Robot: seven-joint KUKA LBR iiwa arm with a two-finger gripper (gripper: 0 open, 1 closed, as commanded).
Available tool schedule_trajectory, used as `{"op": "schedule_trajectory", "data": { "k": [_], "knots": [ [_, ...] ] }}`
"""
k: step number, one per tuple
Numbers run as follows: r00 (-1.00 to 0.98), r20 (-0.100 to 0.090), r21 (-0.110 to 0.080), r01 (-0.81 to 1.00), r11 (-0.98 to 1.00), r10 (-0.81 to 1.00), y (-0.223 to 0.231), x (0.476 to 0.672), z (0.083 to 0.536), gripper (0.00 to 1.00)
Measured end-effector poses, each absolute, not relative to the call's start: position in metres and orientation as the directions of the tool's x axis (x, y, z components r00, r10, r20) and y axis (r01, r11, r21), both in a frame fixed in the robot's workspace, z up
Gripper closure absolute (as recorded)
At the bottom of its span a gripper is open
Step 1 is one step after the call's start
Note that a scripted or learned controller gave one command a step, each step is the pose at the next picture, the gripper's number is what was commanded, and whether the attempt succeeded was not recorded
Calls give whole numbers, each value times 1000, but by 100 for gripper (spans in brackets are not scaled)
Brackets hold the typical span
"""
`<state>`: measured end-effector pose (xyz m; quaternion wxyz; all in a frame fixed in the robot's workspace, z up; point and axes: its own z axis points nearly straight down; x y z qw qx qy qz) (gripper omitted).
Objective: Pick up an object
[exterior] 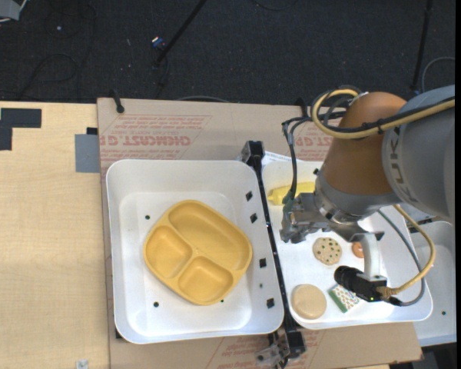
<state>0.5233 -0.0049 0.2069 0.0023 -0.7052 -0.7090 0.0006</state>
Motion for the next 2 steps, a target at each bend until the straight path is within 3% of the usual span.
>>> {"op": "schedule_trajectory", "data": {
  "k": [1, 2],
  "knots": [
    [-5, 2, -3, 1000, 5, 1000, 45, 531, 208, 100],
    [-3, 1, -2, 1000, 3, 1000, 92, 558, 209, 100]
  ]
}}
